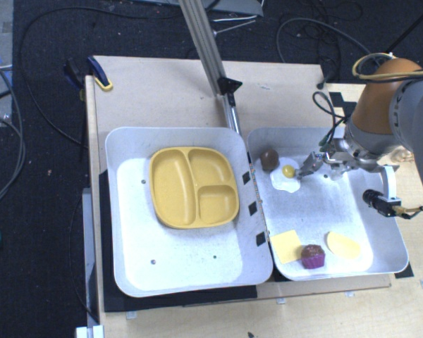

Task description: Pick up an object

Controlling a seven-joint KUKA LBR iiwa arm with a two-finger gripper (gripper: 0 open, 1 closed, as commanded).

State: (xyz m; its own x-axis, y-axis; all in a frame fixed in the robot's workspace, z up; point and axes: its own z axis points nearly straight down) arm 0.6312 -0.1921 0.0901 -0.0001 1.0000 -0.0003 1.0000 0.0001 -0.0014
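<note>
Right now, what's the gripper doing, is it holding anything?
Gripper: low in the right bin, beside the fried egg; open or shut cannot be told.

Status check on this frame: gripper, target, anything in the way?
Gripper low in the right bin, beside the fried egg; nothing seen in its grasp. Brown ball close behind the egg. Cheese slice and purple piece sit well apart.
</note>
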